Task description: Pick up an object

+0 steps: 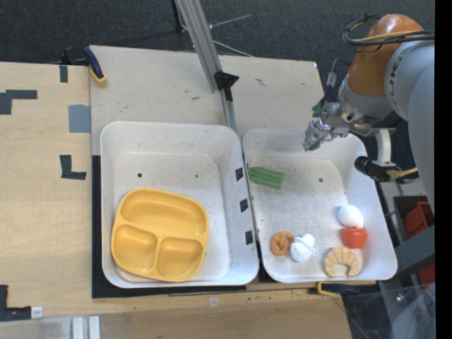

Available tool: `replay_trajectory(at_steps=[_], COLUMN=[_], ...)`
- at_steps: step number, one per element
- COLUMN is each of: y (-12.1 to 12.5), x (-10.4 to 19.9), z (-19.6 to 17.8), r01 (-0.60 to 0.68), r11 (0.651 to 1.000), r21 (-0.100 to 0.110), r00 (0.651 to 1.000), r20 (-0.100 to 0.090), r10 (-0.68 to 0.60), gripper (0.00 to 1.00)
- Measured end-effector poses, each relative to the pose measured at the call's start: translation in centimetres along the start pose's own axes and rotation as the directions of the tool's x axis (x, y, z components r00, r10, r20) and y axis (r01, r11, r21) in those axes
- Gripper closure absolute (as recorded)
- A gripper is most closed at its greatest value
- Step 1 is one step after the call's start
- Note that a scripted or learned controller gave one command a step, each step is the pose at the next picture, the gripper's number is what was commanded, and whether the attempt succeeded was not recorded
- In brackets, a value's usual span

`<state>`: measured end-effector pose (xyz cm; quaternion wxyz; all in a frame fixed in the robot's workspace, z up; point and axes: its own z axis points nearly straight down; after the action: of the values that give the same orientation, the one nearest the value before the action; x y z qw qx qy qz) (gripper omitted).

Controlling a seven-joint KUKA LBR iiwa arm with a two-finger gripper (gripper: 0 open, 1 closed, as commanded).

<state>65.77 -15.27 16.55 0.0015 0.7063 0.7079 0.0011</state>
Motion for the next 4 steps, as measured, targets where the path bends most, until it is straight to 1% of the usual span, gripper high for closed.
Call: replay_trajectory(at_steps=[1, 2, 3, 4], y=[0.7, 0.8, -0.7, -2.9], x=[0.2, 0.2, 6.3, 10.9], z=[-4.5, -9.8, -8.8, -8.1], r01=[0.000, 0.000, 0.004, 0.003], r11=[1.000, 1.000, 1.000, 1.000], r21=[-0.001, -0.002, 0.007, 0.007], r00=[1.000, 1.000, 1.000, 1.000], r20=[0.000, 0.001, -0.002, -0.002], r10=[0.000, 0.000, -0.004, -0.003], gripper=[1.00, 1.00, 1.00, 1.00])
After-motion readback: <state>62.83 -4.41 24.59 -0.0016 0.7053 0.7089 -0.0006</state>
